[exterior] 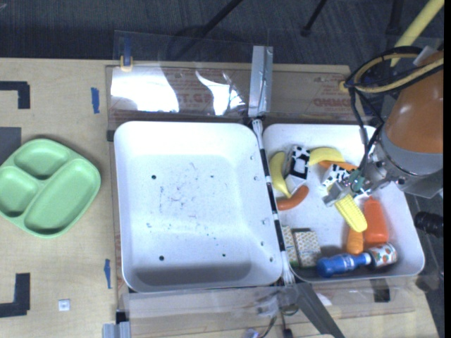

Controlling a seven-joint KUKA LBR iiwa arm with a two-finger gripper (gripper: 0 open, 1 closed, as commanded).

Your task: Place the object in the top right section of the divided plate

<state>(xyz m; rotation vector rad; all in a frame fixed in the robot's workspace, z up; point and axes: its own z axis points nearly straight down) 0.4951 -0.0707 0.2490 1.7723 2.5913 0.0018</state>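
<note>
The green divided plate [62,194] lies on the bench at the far left, outside both bins, with nothing in its three sections. My gripper [347,186] hangs low in the right bin [411,259], at the upper end of a yellow corn cob [354,214]. The wrist hides how the gripper stands against the corn. Around it lie two bananas [278,174] [325,154], a black and white block [299,162] and an orange sausage-shaped piece [293,198].
The right bin also holds an orange bottle [377,222], a blue bottle [344,263], a small can [385,255] and a cracker box [304,246]. The left bin [190,196] lies between the right bin and the plate. The grey arm [419,129] comes in from the right.
</note>
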